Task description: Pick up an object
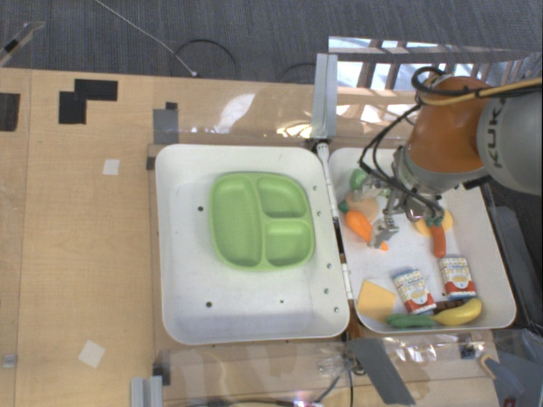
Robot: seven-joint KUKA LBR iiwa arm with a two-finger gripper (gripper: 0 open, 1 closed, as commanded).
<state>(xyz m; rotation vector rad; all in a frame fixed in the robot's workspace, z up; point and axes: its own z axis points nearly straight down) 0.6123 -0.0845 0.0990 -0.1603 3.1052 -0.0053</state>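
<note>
Carrot (360,225) is the toy that seems closest to the hand (388,227), so it looks like the one to pick up. It is lying in the right bin (501,278), near the wall that the two bins share. The carrot is sitting just to the left of the hand, almost touching it. Its long side is slanting, with the green top up and to the left and the pointy end down and to the right, toward the hand. The arm (450,134) is reaching in from the right and hanging over the top part of this bin. I cannot tell if the hand is spread or pressed together, because it is too small and dark. Nothing is showing as held in it. I think the hand needs to slide a little to the left to get over the carrot. Other toys are lying in the same bin: a red sausage (439,242), two little cans (413,291), a yellow cheese wedge (376,298) and a banana (458,314). A green plate (259,220) is resting in the left bin (182,312) on the tabletop (76,253), well apart from the hand.
</note>
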